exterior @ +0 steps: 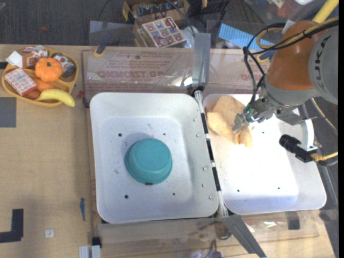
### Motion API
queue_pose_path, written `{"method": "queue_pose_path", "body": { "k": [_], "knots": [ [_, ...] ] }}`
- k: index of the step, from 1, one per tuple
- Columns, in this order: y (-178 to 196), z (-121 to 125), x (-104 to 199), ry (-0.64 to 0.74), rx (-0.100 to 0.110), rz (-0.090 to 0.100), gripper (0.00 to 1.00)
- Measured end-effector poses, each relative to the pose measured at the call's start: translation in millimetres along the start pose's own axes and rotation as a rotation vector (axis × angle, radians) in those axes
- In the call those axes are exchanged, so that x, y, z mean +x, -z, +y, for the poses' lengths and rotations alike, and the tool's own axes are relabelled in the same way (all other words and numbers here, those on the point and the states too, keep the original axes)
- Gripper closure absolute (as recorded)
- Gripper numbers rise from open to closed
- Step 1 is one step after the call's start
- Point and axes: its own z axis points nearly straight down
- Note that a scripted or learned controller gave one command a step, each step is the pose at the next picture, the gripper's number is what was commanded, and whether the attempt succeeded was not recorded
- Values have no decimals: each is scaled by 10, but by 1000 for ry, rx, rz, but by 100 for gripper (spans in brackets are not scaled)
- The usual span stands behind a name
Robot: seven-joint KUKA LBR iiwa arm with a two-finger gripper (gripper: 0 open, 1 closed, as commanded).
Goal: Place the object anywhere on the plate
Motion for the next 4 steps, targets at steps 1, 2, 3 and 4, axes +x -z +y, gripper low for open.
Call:
{"method": "queue_pose_path", "body": {
  "k": [1, 2, 3, 4],
  "knots": [
    [402, 9, -17, -1, 1, -1, 100],
    [455, 355, 344, 398, -2, -2, 100],
    [383, 719, 739, 795, -4, -3, 100],
    [416, 902, 1230, 1183, -5, -3, 100]
  ]
}}
